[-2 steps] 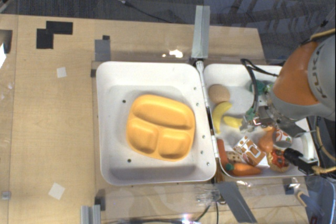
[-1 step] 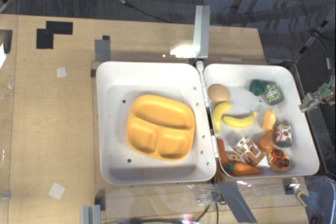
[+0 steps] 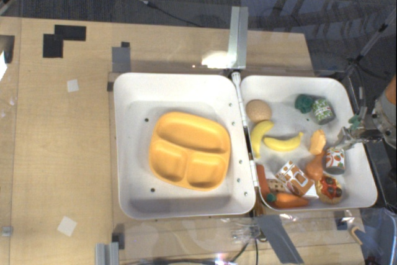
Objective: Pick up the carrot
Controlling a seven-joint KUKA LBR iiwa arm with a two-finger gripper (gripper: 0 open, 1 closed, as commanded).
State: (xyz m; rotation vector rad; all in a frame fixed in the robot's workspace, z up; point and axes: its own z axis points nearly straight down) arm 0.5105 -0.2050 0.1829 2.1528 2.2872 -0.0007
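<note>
The carrot (image 3: 290, 200) is orange with a small green top. It lies flat along the front wall of the right bin (image 3: 347, 89), with its green end pointing left. My gripper (image 3: 348, 132) hangs over the right side of that bin, just above a small red and white can (image 3: 335, 160). It is well to the right of the carrot and further back, apart from it. Nothing shows in its grasp.
The right bin also holds a banana (image 3: 276, 139), a brown round roll (image 3: 258, 110), a green broccoli (image 3: 304, 102), an orange wedge (image 3: 317, 142), a printed box (image 3: 294, 175) and a red stick (image 3: 261, 177) crowding the carrot. A yellow compartment plate (image 3: 189, 150) lies in the left bin (image 3: 133, 133).
</note>
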